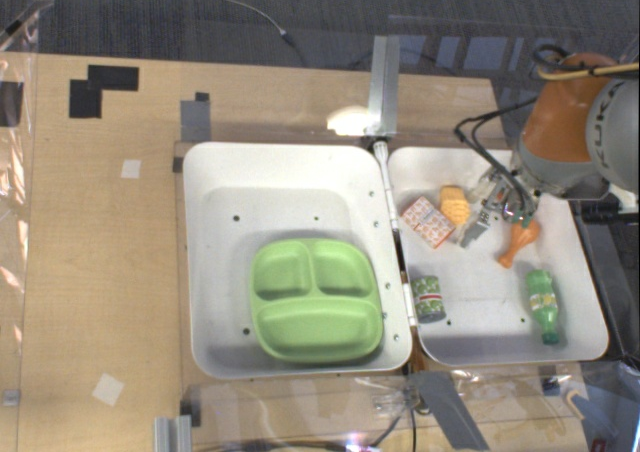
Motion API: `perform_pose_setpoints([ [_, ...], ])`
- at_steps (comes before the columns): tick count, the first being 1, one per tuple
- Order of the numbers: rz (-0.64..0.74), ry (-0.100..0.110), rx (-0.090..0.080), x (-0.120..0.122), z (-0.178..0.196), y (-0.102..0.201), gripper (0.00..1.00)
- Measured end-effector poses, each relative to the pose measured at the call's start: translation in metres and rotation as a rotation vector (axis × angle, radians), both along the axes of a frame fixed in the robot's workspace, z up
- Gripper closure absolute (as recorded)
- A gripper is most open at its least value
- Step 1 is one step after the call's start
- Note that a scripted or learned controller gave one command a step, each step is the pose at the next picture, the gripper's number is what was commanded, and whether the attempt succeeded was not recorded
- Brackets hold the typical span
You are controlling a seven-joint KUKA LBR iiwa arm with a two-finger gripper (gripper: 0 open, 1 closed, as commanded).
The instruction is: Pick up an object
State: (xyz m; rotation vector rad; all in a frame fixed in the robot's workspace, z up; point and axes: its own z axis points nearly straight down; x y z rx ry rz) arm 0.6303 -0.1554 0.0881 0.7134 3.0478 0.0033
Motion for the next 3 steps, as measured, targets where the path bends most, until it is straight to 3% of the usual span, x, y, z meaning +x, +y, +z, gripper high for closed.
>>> perform_pose_setpoints([
  [1, 0.006, -0.014, -0.005, 0.004, 0.016, -0.001, 1.0],
  [2, -0.207, -0.009, 0.002, -0.053, 0.136, 0.047, 1.0],
  [3, 0.229, 0.002, -0.001, -0.096, 0.147, 0.107, 1.0],
])
